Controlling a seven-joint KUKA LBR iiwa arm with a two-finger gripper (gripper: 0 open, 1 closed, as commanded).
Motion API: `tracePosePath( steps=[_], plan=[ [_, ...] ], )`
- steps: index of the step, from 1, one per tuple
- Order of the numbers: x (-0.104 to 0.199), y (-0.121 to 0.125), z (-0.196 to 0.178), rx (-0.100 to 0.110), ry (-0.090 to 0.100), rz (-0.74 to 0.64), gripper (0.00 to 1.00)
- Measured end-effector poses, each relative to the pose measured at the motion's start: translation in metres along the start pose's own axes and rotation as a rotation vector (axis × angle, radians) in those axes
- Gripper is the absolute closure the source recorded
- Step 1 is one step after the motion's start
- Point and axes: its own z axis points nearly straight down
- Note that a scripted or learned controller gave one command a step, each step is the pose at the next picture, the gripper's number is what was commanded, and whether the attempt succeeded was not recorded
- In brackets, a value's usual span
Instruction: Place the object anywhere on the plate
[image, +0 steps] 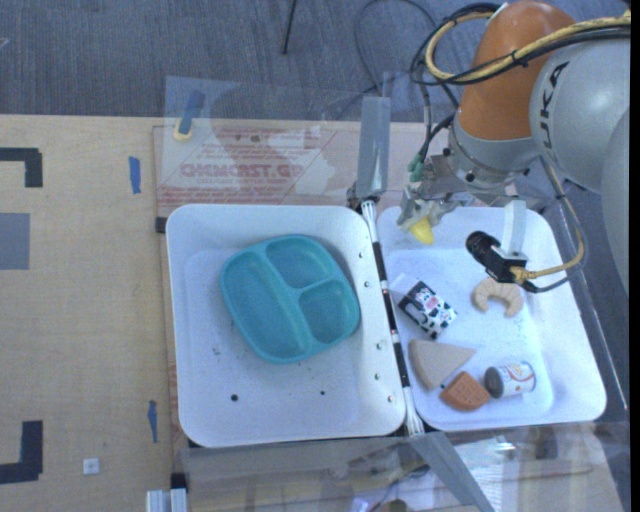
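- Pale bench (80, 330) carries two shallow white bins side by side, with a few strips of blue tape (134, 175) stuck to its top.
- We see the left bin (200, 400) holding a teal plate (290, 298) with three compartments, lying flat near the bin's middle with nothing on it.
- We see the grey arm (590, 90) reaching in from the right, its orange band (515, 70) above the wrist. The gripper (425, 212) hangs over the far left corner of the right bin (570, 380).
- A small yellow piece (423, 233) sits right at the gripper's tip, in that same corner and well apart from the plate. It may be held, but from this slant we cannot tell, nor can we tell whether the gripper is open or closed.
- Nearer the camera in the right bin we find a black-and-white cow-patterned box (428, 307) close to the divider. A tan croissant-shaped piece (498, 296) lies to its right.
- Along the near side lie a beige wedge (440, 360), an orange waffle-like disc (466, 392) touching it, and a small can (510, 379) on its side just beside the disc.
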Motion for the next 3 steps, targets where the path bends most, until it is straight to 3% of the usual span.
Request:
tracePosePath(
  steps=[1, 2, 3],
  plan=[
    [0.084, 0.001, 0.001, 0.004, 0.002, -0.001, 1.00],
    [0.155, 0.019, 0.042, 0.005, 0.002, -0.113, 1.00],
    [0.155, 0.020, 0.042, 0.004, 0.002, -0.113, 0.00]
  ],
)
